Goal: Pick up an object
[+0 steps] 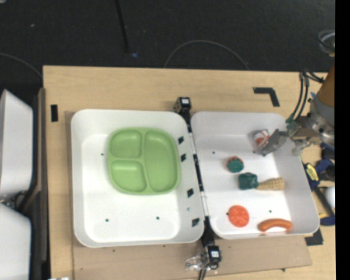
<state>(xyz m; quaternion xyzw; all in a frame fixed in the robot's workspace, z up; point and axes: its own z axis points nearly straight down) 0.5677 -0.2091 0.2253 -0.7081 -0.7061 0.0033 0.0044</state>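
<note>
My gripper (283, 147) reaches in over the right bin's (221, 124) far right side and stands open, with nothing between its fingers. One grey finger (272, 142) lies right beside a small red, white and grey object (259, 137); whether they touch I cannot tell. Closer to the front lie a teal round piece (235, 164), a dark green lump (248, 181) joined to a tan cone (272, 184), an orange-red disc (239, 216) and an orange sausage shape (274, 224).
The left bin (93, 214) holds a green divided plate (144, 160). A hinged black-clipped ridge (193, 174) separates the two bins. Cables and the arm's body (324, 107) crowd the bench's right edge. A white box (11, 150) stands at far left.
</note>
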